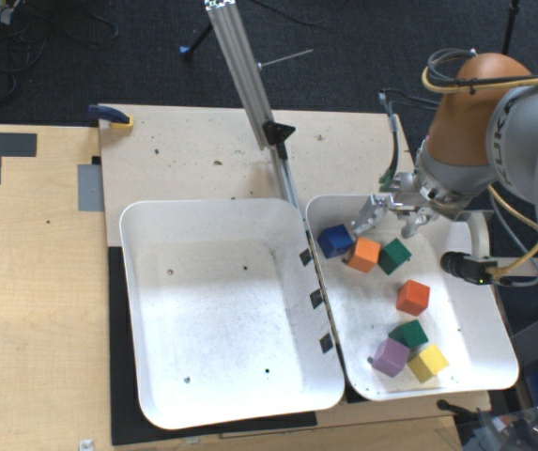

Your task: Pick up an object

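Observation:
The right bin (494,350) holds several small cubes. A blue cube (335,241), an orange cube (364,254) and a green cube (394,255) cluster near its far left corner. A red cube (413,297) lies mid-bin. A dark green cube (407,334), a purple cube (391,356) and a yellow cube (427,363) sit together near the front. My gripper (389,220) hangs just above the far cluster, over the orange and green cubes. Its fingers are spread open with nothing between them.
The left bin (146,252) lies beside the right one, with a shared divider carrying black clips (315,297). A slanted aluminium post (250,73) rises behind the bins. A blue and yellow clamp (111,116) sits at the bench's far left corner.

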{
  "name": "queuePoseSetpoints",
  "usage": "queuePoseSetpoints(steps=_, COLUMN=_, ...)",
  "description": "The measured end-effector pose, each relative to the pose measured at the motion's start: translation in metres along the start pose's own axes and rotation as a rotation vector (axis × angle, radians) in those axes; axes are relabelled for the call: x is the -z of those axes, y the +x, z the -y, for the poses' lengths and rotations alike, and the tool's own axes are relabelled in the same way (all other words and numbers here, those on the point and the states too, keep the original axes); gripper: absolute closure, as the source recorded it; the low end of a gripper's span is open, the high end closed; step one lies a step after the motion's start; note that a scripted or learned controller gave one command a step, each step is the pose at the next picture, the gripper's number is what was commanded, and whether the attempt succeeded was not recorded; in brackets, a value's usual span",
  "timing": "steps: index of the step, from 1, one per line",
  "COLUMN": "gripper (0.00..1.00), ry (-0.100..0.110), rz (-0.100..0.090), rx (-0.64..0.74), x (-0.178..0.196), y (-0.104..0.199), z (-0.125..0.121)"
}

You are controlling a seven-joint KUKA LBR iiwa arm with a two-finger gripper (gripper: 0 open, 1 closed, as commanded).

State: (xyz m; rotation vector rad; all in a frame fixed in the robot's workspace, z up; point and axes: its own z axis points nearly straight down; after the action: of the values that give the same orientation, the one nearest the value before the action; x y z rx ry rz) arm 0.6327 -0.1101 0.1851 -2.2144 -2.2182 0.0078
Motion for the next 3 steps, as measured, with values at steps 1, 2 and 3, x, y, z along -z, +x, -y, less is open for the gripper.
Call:
queuePoseSetpoints(steps=1, gripper=0.0, ry=-0.004, rz=0.002, rx=-0.002, x=-0.055, y=-0.009, z=0.002)
queuePoseSetpoints(steps=2, gripper=1.0, ry=-0.007, rz=0.001, rx=-0.007, x=-0.042, y=-0.011, z=0.002)
queuePoseSetpoints(steps=3, gripper=1.0, ry=-0.012, rz=0.002, rx=0.0, x=0.009, y=-0.002, z=-0.002)
